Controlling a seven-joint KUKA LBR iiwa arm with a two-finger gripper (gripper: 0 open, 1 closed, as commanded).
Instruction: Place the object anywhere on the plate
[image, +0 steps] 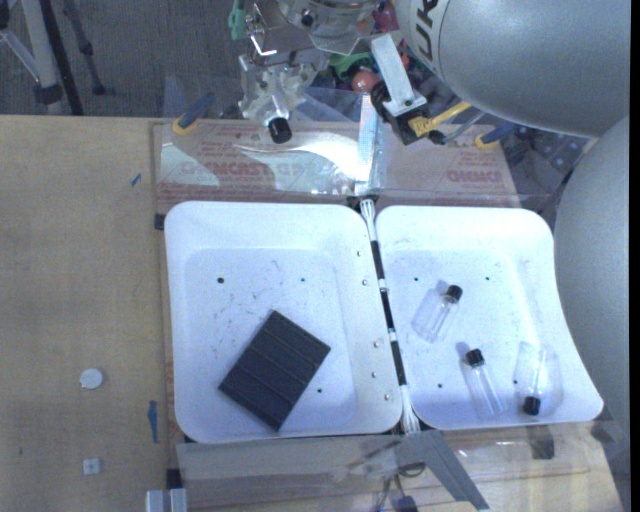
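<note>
Risk of smooth, round bottles (437, 308) slipping from the grip or rolling off the dark slatted plate (275, 368) in the left bin (190, 240). All three lying in the right bin (520, 235), well apart from the gripper (268, 85) beyond the bins' far edge; spread or pressed together, impossible to tell.

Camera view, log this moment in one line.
claw: beyond left bin | plate: in left bin | three vials: right bin, none on plate

Tan bench (70, 250); grey, possibly carpeted floor (135, 55) behind.
</note>
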